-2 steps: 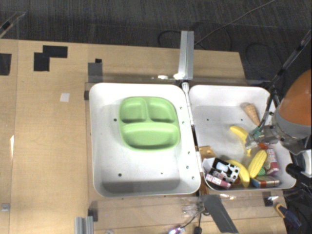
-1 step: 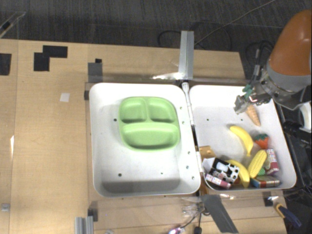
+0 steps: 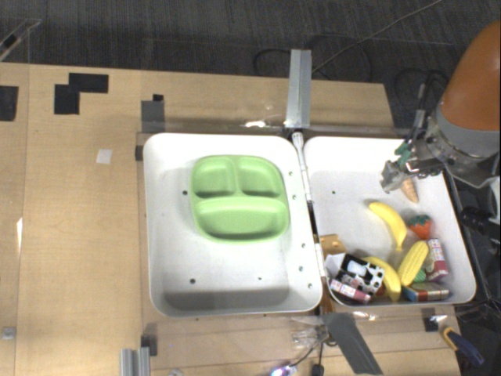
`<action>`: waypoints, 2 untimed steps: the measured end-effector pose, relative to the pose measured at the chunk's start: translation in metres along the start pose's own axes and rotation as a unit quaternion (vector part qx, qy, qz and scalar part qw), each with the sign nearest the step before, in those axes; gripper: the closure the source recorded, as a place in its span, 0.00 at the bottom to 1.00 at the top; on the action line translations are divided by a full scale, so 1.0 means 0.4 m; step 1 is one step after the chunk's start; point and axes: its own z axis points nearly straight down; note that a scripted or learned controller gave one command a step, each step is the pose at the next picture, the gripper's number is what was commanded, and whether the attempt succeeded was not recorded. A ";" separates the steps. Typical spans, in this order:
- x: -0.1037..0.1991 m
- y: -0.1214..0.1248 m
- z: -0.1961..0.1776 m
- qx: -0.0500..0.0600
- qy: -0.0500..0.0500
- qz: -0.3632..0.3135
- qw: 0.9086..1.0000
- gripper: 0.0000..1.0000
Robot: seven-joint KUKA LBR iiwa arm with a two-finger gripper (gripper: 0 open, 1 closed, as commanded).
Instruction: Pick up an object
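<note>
Reaching in from the right, the arm (image 3: 470, 92) holds its claw (image 3: 401, 171) over the upper right part of the right bin (image 3: 344, 163). Whether the claw is apart or together cannot be told from this angle. An orange cone-shaped item (image 3: 411, 188) lies just below the claw tip; contact between the two cannot be confirmed, and nothing is visibly clamped.

Using the right bin as reference: a banana (image 3: 390, 221) lies near its centre, apart from the claw. A tomato-like item (image 3: 423, 227) sits just right of the banana. A corn cob (image 3: 413, 263) lies toward the lower right, tilted, beside a second yellow piece (image 3: 388, 276). A black-and-white item (image 3: 356, 271) rests in the lower left corner. A small brown block (image 3: 331, 244) sits at the left wall. Small packets (image 3: 435, 258) line the lower right edge.

Left of the right bin, touching it, stands the left bin (image 3: 168, 233), carrying a green divided plate (image 3: 238, 196). Both bins rest on the table (image 3: 70, 233).
</note>
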 end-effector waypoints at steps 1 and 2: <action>-0.090 -0.157 0.169 0.001 0.000 0.058 0.998 1.00; -0.026 -0.057 0.101 0.000 0.000 0.038 0.999 1.00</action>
